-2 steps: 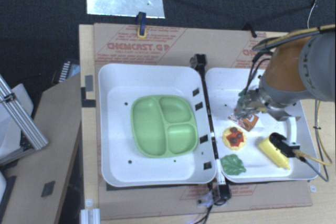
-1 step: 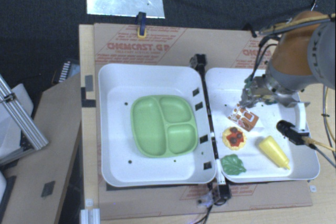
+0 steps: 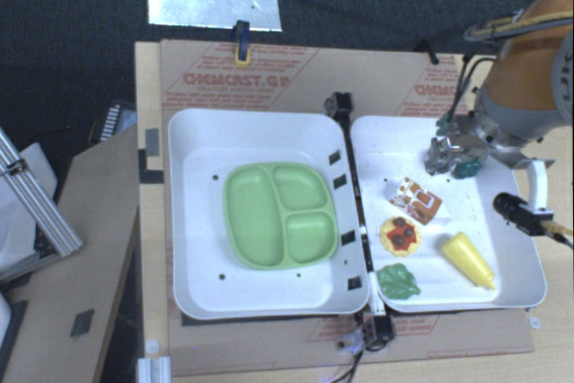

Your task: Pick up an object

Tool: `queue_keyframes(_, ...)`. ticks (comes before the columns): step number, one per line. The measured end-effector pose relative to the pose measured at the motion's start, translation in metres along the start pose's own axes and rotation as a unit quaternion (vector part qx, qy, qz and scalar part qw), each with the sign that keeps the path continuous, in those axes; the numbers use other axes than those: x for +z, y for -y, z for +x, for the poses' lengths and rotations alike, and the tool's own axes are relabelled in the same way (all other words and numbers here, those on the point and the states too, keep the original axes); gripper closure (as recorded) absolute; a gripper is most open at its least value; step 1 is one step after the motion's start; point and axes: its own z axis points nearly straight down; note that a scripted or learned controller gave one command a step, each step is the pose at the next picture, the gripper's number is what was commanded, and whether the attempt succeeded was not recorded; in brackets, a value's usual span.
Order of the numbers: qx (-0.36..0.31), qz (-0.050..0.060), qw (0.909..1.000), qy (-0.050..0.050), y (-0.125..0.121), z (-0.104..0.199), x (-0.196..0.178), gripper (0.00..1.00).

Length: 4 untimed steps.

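Lowest in frame lay a green leaf (image 3: 397, 281); upper right, the end effector (image 3: 446, 154) touched a teal object (image 3: 466, 166), grip state unclear, nothing lifted yet.

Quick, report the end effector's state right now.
End effector: down in the right bin near its far edge, beside a small teal object; open or closed cannot be told, and no grasp is visible.

I see my grey arm (image 3: 529, 94), with its orange band above the wrist, reaching in from the right and angling downward, its gripper (image 3: 446, 155) low at the far right, fingertips pointing down.
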Motion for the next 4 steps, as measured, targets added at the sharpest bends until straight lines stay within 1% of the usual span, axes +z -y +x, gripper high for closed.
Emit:
queue_keyframes(1, -0.001, 0.001, 1.0000, 0.000, -0.001, 0.000, -0.015, 1.00)
queue_keyframes(2, -0.004, 0.002, 1.0000, -0.002, -0.003, 0.052, -0.018, 1.00)
queue_keyframes(3, -0.004, 0.002, 1.0000, -0.002, 0.005, 0.107, -0.025, 1.00)
queue_keyframes(4, -0.004, 0.003, 1.0000, -0.002, 0.021, 0.163, -0.027, 1.00)
